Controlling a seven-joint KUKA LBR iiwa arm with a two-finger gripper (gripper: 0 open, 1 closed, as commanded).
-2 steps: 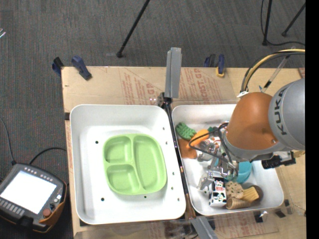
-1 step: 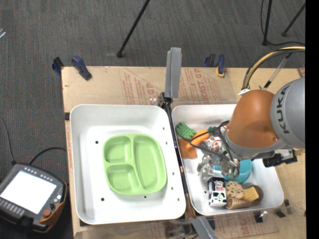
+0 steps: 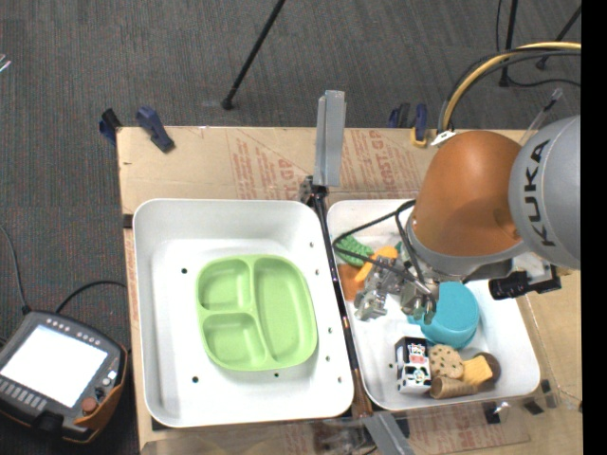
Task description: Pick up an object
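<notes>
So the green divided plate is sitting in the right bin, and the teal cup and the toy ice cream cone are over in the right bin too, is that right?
Not quite. The camera view shows the green divided plate in the left bin, not the right one. The rest holds: the teal cup and the toy ice cream cone are in the right bin.

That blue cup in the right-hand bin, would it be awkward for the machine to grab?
Probably somewhat. The blue cup looks like smooth, hard plastic, so it would likely hold its shape but might slip. It looks hollow, so probably light. Being round, it may roll or bump the cookie-like toy just below it if nudged.
</notes>
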